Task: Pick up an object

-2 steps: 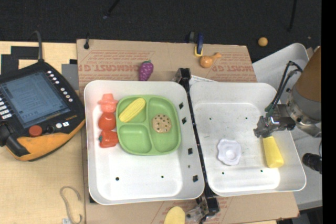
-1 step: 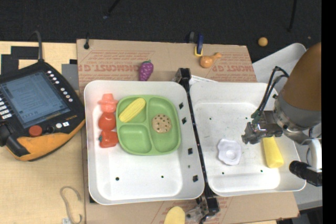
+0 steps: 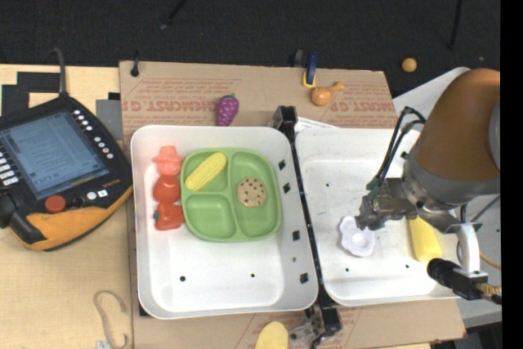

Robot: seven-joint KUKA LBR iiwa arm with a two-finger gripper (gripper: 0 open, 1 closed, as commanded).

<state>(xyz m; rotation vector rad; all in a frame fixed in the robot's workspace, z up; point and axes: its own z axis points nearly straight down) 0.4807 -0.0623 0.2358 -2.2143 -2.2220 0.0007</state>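
Observation:
The gripper [image 3: 369, 221] reaches down into the right bin [image 3: 335, 167], directly over a small white object [image 3: 357, 239] lying on the bin floor. Its tips touch or overlap the top of that white object. A yellow object [image 3: 424, 239] lies just right of the gripper in the same bin, partly hidden under the arm. The left bin [image 3: 204, 290] holds a green divided plate [image 3: 231, 194] with a yellow corn cob [image 3: 203, 170] and a cookie [image 3: 252, 192], and a red toy figure [image 3: 167, 188] beside the plate.
The arm's grey and orange wrist [image 3: 458, 135] covers the right bin's far right side. A teach pendant [image 3: 53, 167] lies left of the bins. Purple grapes [image 3: 227, 109] and an orange toy [image 3: 325, 93] sit on the cardboard behind. A yellow item [image 3: 272, 335] lies at the front edge.

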